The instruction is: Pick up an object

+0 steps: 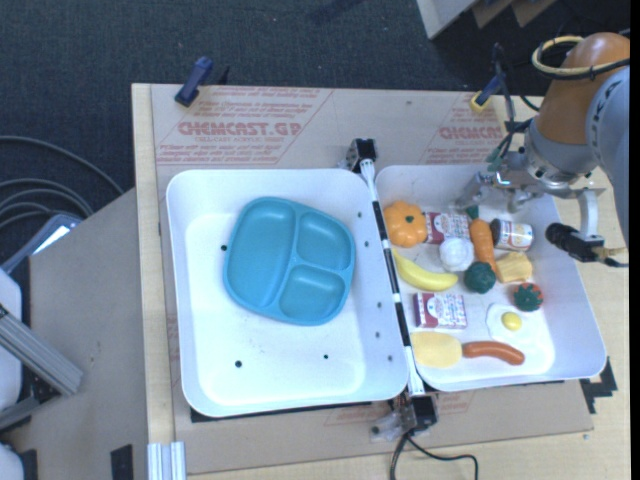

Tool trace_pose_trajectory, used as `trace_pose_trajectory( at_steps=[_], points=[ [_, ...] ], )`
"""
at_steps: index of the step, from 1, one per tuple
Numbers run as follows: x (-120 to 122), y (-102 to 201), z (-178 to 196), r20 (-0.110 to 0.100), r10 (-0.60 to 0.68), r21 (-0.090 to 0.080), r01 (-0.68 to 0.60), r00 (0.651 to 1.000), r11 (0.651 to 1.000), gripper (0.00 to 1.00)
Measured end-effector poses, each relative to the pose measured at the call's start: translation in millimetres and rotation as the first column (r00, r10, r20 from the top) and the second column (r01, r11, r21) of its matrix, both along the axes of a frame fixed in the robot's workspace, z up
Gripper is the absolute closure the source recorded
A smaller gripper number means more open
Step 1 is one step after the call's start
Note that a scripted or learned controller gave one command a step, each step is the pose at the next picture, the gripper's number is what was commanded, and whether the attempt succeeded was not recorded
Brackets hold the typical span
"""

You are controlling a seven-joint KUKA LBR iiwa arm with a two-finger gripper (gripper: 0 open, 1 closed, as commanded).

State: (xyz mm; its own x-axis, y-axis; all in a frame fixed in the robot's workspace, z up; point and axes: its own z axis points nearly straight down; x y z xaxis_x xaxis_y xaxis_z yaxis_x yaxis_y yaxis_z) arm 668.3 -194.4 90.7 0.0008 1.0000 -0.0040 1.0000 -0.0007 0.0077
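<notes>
The toy carrot point(483, 241) lay in the right bin point(575, 313), among the toy food, its long axis running roughly up and down my view. I saw the gripper point(497, 186) hovering just above and slightly right of its top end. Whether the jaws stood open, I could not tell.

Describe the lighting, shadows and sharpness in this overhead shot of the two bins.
Camera view: even, soft light, no hard glare on the white bins; the blue plate casts only a faint shadow; toy food like the banana is fairly sharp; the claw by the arm's wrist looks slightly soft; the dark floor at the top is dim.
</notes>
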Motion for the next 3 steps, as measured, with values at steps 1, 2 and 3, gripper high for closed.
trace_pose_trajectory(
  at_steps=[1,2,3],
  points=[
    [-0.4,1.5,7.8,-0.003,0.002,0.001,-0.002,1.000,1.000,1.00],
    [-0.5,1.5,7.6,-0.003,0.002,0.001,-0.002,1.000,1.000,0.00],
    [-1.8,20.2,-6.2,-0.010,0.002,0.005,-0.002,1.000,1.000,0.00]
  ],
)
